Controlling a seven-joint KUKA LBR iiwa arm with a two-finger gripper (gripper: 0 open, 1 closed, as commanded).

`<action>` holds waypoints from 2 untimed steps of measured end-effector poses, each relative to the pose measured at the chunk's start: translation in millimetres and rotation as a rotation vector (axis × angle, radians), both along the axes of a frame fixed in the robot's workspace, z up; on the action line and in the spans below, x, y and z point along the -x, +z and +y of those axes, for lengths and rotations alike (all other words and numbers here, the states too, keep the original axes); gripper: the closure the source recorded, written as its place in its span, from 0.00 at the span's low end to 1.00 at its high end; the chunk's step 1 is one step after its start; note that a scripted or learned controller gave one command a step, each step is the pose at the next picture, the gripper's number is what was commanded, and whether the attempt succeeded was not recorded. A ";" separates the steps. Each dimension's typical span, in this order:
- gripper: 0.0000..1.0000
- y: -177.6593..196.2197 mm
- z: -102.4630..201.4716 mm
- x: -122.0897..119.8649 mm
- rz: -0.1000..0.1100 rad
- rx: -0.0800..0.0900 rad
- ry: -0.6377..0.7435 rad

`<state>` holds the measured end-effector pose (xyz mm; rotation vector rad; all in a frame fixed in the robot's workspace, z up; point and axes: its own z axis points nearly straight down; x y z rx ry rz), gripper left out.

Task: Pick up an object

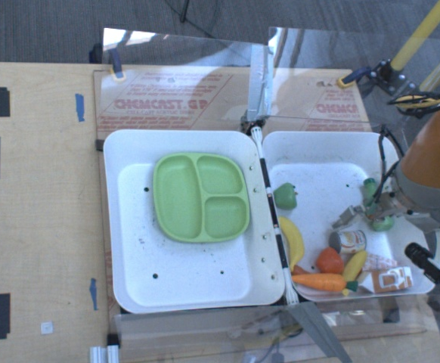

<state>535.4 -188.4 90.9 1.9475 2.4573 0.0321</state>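
Bench w/ 2 bins: left bin [129, 225] holds green plate [201, 197]; right bin [318, 165] toy food; claw [371, 214] state can't tell.

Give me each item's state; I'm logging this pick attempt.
Green divided plate: flat in left bin, compartments bare.
Banana: lying by right bin's left wall.
Carrot: lying at front wall.
Green pepper: resting apart, untouched.
Gripper: low over the right-side pile.

The 2 white bins [129, 278] look like smooth plastic, the green plate [201, 197] matt plastic, the bench [38, 225] pale wood.
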 end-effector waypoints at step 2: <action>1.00 9.8 13.5 17.9 -0.008 0.020 0.033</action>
